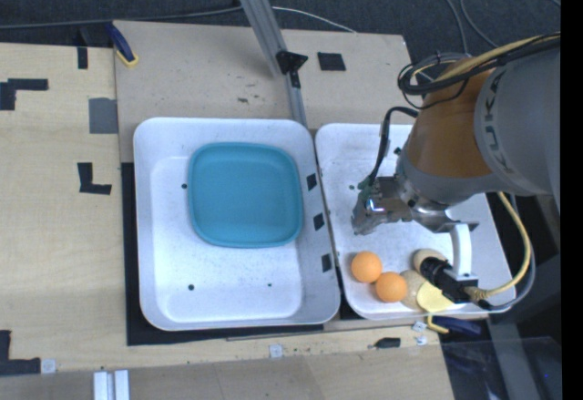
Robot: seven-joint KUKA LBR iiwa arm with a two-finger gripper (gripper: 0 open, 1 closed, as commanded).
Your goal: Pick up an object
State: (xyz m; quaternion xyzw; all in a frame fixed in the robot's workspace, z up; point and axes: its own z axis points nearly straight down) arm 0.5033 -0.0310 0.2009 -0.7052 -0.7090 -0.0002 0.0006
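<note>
Two orange balls [366,266] [392,287] lie near the front of the right bin [342,161]. Beside them at the front right sit a yellow object [434,297] and a pale round piece [424,259], partly covered by a black part. My gripper [368,211] hangs low over the middle of the right bin, just behind the nearer orange ball. Nothing shows between its fingers, and their spacing is hard to make out. The grey and orange arm covers the back right part of that bin.
A teal square plate [244,194] lies in the left bin [155,234]. A grey metal pole [264,15] slants down from the top to the divide between the bins. Cables loop behind the arm at the upper right.
</note>
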